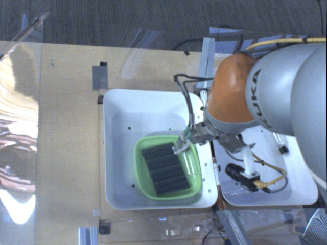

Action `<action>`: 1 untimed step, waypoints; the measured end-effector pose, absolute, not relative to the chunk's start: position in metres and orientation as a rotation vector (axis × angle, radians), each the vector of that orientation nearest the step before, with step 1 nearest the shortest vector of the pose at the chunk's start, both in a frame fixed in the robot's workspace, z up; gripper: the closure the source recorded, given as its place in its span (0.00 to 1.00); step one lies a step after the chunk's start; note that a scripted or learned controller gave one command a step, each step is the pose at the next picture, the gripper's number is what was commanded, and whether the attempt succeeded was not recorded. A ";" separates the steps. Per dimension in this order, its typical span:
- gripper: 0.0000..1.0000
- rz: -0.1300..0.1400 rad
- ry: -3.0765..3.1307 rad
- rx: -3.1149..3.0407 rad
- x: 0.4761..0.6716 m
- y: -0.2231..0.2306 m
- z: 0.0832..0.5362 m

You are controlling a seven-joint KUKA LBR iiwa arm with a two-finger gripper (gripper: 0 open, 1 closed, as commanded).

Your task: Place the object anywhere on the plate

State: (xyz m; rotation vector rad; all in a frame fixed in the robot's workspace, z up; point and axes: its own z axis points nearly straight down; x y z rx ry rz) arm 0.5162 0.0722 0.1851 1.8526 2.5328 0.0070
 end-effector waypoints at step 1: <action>0.00 0.007 2.563 1.806 0.539 0.026 0.185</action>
